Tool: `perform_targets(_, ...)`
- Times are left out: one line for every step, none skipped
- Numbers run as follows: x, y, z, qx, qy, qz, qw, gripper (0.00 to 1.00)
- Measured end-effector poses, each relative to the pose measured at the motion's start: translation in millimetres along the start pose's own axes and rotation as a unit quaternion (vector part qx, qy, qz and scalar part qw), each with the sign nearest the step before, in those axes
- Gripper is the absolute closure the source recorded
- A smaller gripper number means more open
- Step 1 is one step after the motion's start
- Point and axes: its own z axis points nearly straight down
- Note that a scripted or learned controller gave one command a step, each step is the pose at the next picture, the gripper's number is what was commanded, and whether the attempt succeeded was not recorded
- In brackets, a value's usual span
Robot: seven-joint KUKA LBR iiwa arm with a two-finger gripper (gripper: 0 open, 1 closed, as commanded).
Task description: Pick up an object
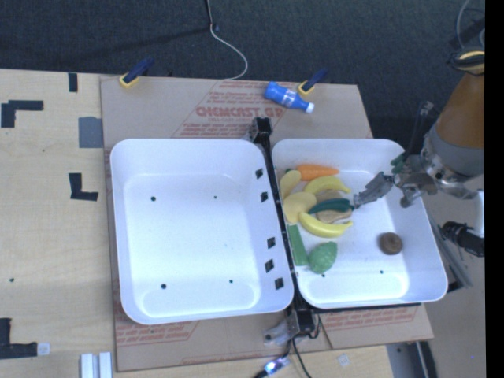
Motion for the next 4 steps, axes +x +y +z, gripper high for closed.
perform_targets(85, 80, 47, -0.001, 0.001, -0.005, 1.0000, 0.00)
perform_targets(67, 123, 131, -0.003, -0.002, -0.001, 1.0000, 0.00)
perform_targets(69, 121, 119, 0.000, -0.001, -0.001, 1.0000, 1.00)
perform_targets(78, 33, 143, 0.003, 0.001, 0.001, 1.0000, 1.00)
